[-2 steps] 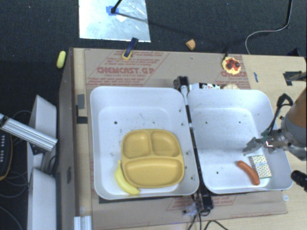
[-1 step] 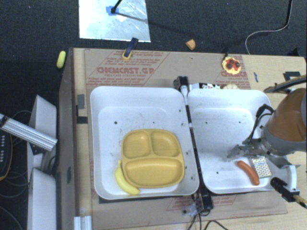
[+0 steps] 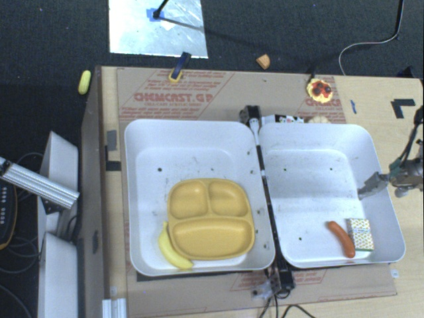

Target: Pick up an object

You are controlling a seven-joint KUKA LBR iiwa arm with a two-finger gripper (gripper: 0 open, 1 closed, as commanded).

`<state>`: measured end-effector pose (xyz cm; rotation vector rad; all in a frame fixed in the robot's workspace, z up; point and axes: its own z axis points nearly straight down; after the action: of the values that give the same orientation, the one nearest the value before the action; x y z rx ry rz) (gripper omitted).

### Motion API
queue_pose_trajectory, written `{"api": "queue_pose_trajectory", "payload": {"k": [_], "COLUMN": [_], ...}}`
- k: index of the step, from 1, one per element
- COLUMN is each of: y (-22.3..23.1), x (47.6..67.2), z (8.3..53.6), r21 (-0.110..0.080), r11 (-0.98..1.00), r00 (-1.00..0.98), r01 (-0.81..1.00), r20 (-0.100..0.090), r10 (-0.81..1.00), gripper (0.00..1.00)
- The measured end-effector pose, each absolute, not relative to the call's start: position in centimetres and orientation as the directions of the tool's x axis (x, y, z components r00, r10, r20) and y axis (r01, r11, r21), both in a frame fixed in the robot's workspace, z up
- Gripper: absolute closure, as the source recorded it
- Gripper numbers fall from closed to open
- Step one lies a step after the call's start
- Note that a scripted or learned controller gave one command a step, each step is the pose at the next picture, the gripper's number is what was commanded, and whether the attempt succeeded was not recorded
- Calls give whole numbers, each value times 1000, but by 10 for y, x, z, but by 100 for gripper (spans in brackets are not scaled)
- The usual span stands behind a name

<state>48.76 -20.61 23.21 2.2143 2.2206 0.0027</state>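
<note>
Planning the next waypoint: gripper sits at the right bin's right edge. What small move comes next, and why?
Probably shift the gripper toward the orange sausage and line up above it. It lies flat near the right bin's front wall, beside a patterned packet, and is the nearest object. The gripper is off to the side, not over either one.

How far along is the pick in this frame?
Nothing looks picked yet. The yellow divided plate and banana lie in the left bin; the orange hot dog and small patterned block lie in the right bin. The tool sits at that bin's right rim, carrying nothing visible. The whole grasp and lift remain.
</note>
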Motion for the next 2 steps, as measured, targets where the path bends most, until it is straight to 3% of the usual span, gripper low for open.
{"api": "queue_pose_trajectory", "payload": {"k": [1,2], "y": [-174,-207], "x": [487,487], "z": [171,202], "r21": [1,3], "r11": [4,1], "r00": [-4,-1], "r01": [1000,1000], "r20": [0,-2], "r10": [1000,1000], "gripper": [0,0]}}
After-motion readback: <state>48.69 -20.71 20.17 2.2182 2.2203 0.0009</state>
